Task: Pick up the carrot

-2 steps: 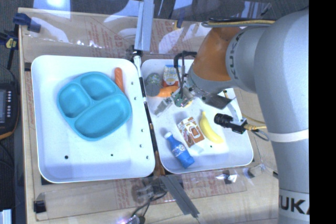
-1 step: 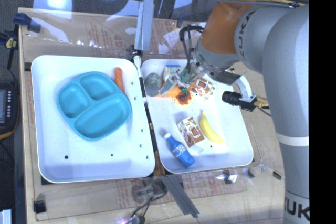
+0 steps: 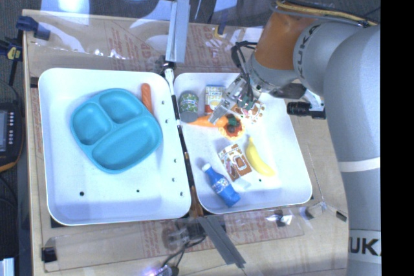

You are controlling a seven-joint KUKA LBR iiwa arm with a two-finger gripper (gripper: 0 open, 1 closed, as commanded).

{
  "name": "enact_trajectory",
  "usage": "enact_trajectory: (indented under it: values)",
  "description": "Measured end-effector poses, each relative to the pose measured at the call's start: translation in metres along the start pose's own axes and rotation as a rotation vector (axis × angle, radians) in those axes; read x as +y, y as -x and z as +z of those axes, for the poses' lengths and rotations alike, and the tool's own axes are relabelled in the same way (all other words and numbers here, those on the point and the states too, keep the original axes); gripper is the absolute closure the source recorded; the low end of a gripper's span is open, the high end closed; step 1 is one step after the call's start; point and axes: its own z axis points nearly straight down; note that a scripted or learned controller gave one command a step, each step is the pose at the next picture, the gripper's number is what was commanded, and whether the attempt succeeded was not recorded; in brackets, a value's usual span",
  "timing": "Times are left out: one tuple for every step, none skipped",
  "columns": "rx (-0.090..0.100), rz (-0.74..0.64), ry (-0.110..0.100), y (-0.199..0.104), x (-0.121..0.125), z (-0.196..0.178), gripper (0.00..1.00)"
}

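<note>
The carrot (image 3: pixel 204 120) is orange and lies flat in the upper-left part of the right bin (image 3: pixel 294 165), with its thin tip pointing left. My gripper (image 3: pixel 226 112) reaches in from the upper right and is down at the carrot's thick right end, touching or just above it. The gripper's body hides that end of the carrot.
Around the carrot are a round can (image 3: pixel 188 102), a small carton (image 3: pixel 214 97) and a red-orange fruit (image 3: pixel 233 128). Lower in the bin lie a banana (image 3: pixel 259 159), a snack packet (image 3: pixel 235 161) and a blue bottle (image 3: pixel 220 185). The left bin (image 3: pixel 58 191) holds a blue divided plate (image 3: pixel 116 129) and a sausage (image 3: pixel 147 97).
</note>
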Motion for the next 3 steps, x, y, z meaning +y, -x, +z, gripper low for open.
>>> enact_trajectory:
  values:
    - [-0.012, -0.424, 0.0, -0.069, 0.021, 0.013, 0.0]
    - [-0.005, -0.764, 0.004, -0.031, 0.021, 0.015, 0.0]
    - [-0.006, -0.765, 0.004, -0.031, 0.021, 0.004, 1.0]
